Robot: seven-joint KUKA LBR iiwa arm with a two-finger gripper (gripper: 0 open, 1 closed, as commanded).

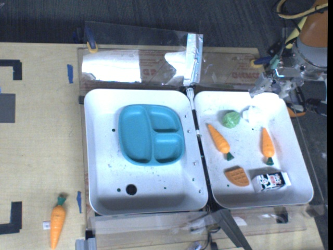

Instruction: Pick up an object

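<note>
The tool (pixel 270 82) hangs over the far right corner of the right-hand shallow white plastic bin (pixel 302 189), gripping nothing, and I cannot tell how it is set. Candidates lie below it in that bin: a small green leafy ball (pixel 231 119), two orange toy carrots (pixel 218 139) (pixel 267 144), a flat orange ridged wedge (pixel 238 176) and a little black-and-white carton (pixel 270 180). The green ball is nearest; better, I judge, to come straight down centred over it, clear of the bin wall and the neighbouring carrot.
</note>
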